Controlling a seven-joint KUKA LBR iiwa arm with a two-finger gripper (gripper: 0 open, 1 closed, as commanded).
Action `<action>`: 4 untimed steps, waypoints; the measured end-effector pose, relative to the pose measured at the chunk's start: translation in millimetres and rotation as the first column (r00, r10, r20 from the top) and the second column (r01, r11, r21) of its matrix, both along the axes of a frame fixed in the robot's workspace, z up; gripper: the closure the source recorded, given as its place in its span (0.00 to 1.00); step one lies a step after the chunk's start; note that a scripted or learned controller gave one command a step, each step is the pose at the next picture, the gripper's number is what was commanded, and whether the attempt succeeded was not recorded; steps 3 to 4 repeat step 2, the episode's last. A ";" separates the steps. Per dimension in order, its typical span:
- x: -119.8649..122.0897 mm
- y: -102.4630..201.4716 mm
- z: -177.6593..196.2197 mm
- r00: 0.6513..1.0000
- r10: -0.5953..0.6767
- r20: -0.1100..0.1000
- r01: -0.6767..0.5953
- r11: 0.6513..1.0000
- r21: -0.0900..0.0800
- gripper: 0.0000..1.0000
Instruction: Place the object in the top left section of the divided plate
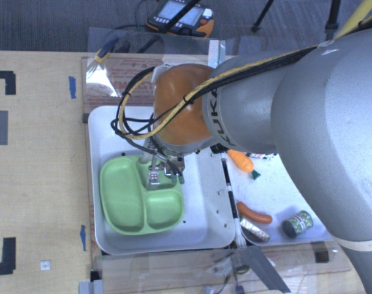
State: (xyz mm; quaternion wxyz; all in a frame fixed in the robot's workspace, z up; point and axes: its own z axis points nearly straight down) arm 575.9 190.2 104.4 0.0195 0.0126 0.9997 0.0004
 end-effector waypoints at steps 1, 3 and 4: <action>52.0 -61.7 -1.7 0.997 -0.074 -0.009 0.074 0.997 0.019 0.00; 82.6 -99.7 82.2 0.933 -0.358 -0.034 0.359 0.933 0.003 0.00; 82.6 -99.7 82.2 0.933 -0.358 -0.034 0.359 0.933 0.003 0.00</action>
